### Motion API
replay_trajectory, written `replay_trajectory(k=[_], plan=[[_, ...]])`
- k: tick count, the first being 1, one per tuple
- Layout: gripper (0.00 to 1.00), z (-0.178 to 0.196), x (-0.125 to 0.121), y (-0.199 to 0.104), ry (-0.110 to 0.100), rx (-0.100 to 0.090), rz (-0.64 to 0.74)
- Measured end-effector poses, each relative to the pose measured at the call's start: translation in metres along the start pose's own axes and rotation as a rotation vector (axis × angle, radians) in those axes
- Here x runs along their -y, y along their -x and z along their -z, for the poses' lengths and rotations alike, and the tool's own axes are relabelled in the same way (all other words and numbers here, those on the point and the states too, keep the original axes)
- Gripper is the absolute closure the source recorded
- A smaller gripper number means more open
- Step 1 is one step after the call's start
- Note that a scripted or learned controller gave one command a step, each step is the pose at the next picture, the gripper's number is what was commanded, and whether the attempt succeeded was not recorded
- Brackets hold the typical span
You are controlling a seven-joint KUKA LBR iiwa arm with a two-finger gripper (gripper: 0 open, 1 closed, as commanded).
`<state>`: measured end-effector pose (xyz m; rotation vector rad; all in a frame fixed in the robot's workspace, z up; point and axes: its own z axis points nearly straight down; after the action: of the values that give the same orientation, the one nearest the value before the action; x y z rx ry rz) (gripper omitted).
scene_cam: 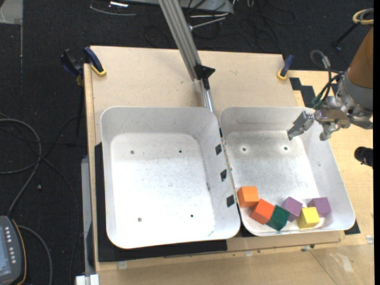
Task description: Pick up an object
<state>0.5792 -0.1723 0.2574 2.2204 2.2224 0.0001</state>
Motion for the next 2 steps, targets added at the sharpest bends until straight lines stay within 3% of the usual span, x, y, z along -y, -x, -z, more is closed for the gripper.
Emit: replay_trajectory(k=[1,2], plan=[[0.00,-0.155,0.027,-0.034,-0.009,-0.003,-0.002],[0.00,-0.162,-0.048,0.040,0.006,0.005,-0.002]])
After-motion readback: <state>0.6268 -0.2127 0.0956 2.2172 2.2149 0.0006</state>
